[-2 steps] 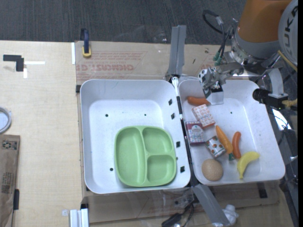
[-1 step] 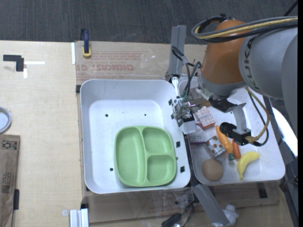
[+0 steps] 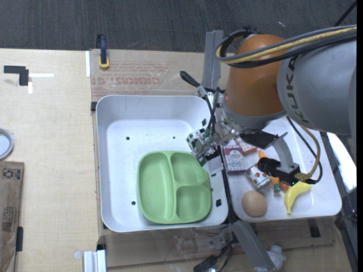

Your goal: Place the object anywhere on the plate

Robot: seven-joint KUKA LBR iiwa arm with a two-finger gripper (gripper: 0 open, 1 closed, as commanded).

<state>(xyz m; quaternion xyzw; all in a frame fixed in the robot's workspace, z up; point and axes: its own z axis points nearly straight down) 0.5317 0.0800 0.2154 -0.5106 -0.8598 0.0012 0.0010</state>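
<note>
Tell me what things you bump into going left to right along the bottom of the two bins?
Green plate → egg → banana.

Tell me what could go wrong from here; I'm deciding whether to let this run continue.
1. The gripper sits low by the wall between the two bins, near the green plate's upper right rim; it could clip either.
2. The egg, banana and small carton lie crowded beneath the arm, so a pick could nudge neighbours.
</note>
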